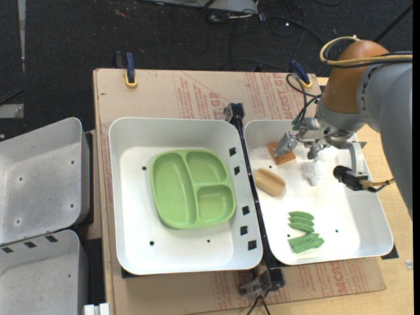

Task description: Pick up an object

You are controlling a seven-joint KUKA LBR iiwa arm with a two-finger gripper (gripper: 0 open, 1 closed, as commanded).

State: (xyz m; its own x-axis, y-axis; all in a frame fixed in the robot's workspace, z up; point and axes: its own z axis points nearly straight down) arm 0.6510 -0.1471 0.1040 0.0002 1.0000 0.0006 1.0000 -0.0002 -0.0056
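In the right bin [367, 231], my gripper [300, 149] hangs over the far part, open, with nothing visible between its fingers. Its left finger [287, 144] sits just above a small orange block [280, 155]. A white lumpy object [314, 172] lies just below the right finger. A tan bread-roll shape [270, 182] lies near the bin's left wall. Several green pea pods [303, 231] lie toward the near side.
The left bin [131, 241] holds a green divided plate [193, 188]. A black divider with clips [248, 176] runs between the bins. Grey trays [39, 176] sit off the bench at left. The arm's orange band [351, 77] rises at right.
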